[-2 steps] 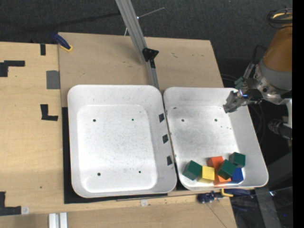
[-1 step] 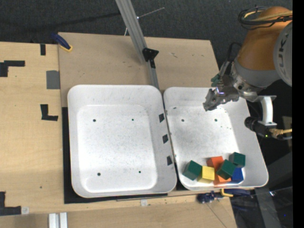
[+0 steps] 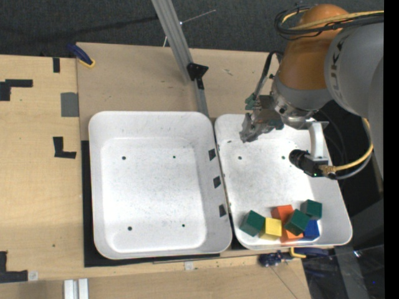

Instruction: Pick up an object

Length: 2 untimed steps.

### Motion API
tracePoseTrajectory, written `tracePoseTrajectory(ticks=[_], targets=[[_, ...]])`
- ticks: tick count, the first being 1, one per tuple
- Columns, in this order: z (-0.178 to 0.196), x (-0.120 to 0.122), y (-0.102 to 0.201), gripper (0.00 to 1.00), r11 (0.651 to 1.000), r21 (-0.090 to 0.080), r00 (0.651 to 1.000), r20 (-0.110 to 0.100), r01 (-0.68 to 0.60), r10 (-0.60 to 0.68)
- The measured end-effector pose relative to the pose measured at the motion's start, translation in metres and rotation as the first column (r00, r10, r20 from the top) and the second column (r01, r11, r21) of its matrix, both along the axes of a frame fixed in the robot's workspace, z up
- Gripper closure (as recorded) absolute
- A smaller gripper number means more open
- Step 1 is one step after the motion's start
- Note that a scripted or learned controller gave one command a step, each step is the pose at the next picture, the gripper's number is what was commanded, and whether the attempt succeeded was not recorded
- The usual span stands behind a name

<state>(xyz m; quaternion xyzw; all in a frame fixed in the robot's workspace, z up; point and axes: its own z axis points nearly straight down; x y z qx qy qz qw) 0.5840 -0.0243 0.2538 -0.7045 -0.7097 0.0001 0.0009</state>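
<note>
The objects to choose from are small coloured blocks, bunched in the right bin (image 3: pixel 249 179) at about 5 o'clock of its floor: a dark green block (image 3: pixel 254 222) at the cluster's 9 o'clock edge, a yellow block (image 3: pixel 273 228) just beside it, an orange block (image 3: pixel 283 212) behind, a second green block (image 3: pixel 299 220), a third green block (image 3: pixel 313 208) at the 2 o'clock end and a blue block (image 3: pixel 312 230) against the near wall. They touch or nearly touch, probably because they slid together into that low corner — which leaves little room for fingers between them. The gripper (image 3: pixel 250 129) hangs near the bin's 11 o'clock corner, well apart from the cluster, with nothing visibly in it; whether it is spread or closed I cannot tell at this size. The arm's grey-and-orange wrist (image 3: pixel 308 55) leans in from 2 o'clock. The left bin (image 3: pixel 103 129) sits beside it at 9 o'clock. Judging from this, picking has not begun; the dark green block, outermost, looks the easiest target.
</note>
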Motion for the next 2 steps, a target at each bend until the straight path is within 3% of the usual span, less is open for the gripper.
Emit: tracePoseTrajectory(ticks=[2], targets=[[-0.02, -0.003, 0.113, 1.0, 1.0, 0.0, 1.0, -0.002, 0.001, -0.001]])
